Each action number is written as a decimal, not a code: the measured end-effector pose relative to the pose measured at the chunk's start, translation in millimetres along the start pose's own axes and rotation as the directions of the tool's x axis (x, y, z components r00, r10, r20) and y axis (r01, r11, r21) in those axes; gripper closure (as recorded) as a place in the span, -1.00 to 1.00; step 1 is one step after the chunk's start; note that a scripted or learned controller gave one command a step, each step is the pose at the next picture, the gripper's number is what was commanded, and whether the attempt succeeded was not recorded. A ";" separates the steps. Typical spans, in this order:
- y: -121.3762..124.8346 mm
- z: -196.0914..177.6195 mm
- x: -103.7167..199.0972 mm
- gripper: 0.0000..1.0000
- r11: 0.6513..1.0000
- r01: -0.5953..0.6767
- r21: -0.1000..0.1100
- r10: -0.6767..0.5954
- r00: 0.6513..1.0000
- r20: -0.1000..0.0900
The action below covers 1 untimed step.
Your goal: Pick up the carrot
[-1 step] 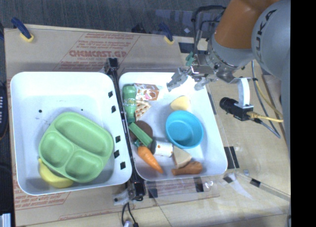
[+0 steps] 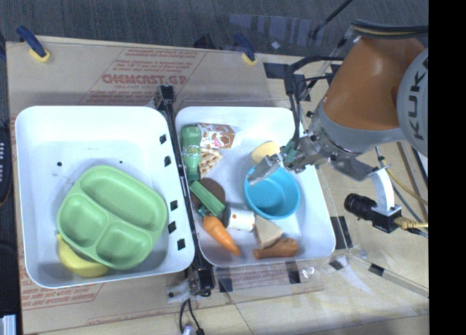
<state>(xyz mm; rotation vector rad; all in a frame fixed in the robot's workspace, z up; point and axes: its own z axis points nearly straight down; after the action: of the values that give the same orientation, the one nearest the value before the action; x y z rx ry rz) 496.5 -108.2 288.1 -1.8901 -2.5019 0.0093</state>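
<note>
Two white bins sit side by side as the gripper (image 2: 280, 162) hovers over the blue bowl's (image 2: 273, 195) rim in the right bin (image 2: 314, 217); whether its jaws are apart or together cannot be told. The carrot (image 2: 219, 232) lies well apart from it, near the bin's front edge, wedged among a dark green vegetable (image 2: 207, 195), a white piece (image 2: 242, 219) and a brown piece (image 2: 277, 248). Such crowding may let the grasp catch a neighbour, or the tapered carrot could slip free.

Carrot (image 2: 220, 233) hemmed by bin wall (image 2: 195, 242), brown-green piece (image 2: 210, 195), white cylinder (image 2: 241, 218), open from above
</note>
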 end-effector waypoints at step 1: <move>-10.2 63.8 36.5 -1.00 0.985 0.171 0.000 -0.171 0.985 -0.001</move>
<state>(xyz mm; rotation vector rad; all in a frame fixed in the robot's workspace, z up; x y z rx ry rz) 476.2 -75.9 224.4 -1.6673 -2.6542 0.0078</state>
